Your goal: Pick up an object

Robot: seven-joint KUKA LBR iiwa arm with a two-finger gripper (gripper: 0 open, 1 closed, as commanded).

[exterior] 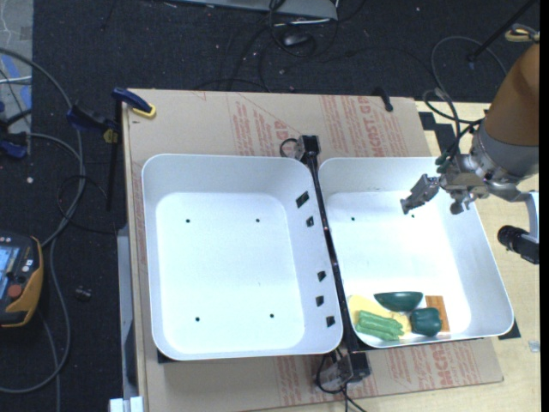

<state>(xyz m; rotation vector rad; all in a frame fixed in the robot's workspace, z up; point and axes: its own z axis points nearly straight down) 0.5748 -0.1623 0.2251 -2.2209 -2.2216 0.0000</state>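
The worktop [223, 127] is a brown board, and it holds two white bins side by side. The left bin [232, 256] has small dark dots on its floor. The right bin [412, 247] has a little pile of things in its near corner, at the bottom of the view. In the pile there is a dark green bowl [399, 299] that sits at the top of the heap. Just below it on the left lies a light green pod [378, 324] with bumps along it. Beside the pod on the right is a dark green lump [426, 321]. A yellow piece [364, 304] pokes out to the left of the bowl, and an orange piece [437, 303] shows to the right of it. All of these are touching or very close to each other. The arm [515, 110] comes in from the right, with its orange part up high and its grey part lower. The tool [437, 194] hangs over the far side of the right bin, well apart from the pile. It looks small and blurry, so I cannot tell if it is apart or together. Nothing shows between its tips. A black strip with clips [319, 230] runs between the two bins.
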